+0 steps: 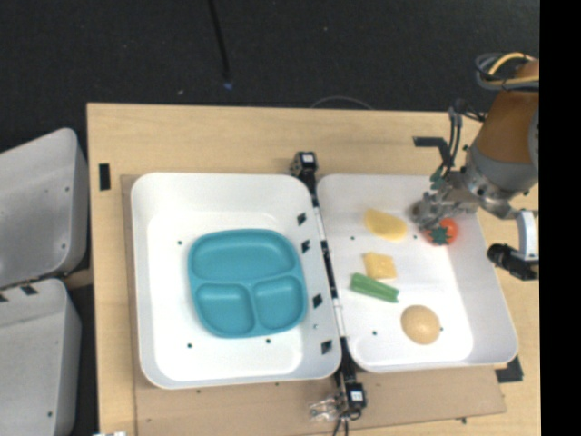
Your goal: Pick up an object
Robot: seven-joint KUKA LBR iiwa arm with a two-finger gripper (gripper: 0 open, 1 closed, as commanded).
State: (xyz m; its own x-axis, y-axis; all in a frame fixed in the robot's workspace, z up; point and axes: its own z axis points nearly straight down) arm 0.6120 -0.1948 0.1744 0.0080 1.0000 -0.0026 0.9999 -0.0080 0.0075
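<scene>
1. camera view: the gripper (434, 214) is low in the right bin (472, 334), right at a small orange-red object (442, 232); i cannot tell how its jaws stand.
2. a yellow piece (386, 224), a yellow block (380, 265), a green stick (374, 287) and a tan ball (420, 323) lie nearby; a blue tray (246, 282) sits in the left bin (159, 352).

This is a robotics lab, not a home or kitchen. A plain light-wood table (272, 139) stands on a dark, carpet-like floor (272, 34), and a black cable (216, 25) trails across that floor at 12 o'clock. On the table, 2 shallow white bins (150, 243) are clipped side by side with small black fittings along their shared edge. A grey industrial arm (504, 153) with an orange band reaches in from 3 o'clock. The food in the bins looks like plastic toy pieces (386, 224).
</scene>
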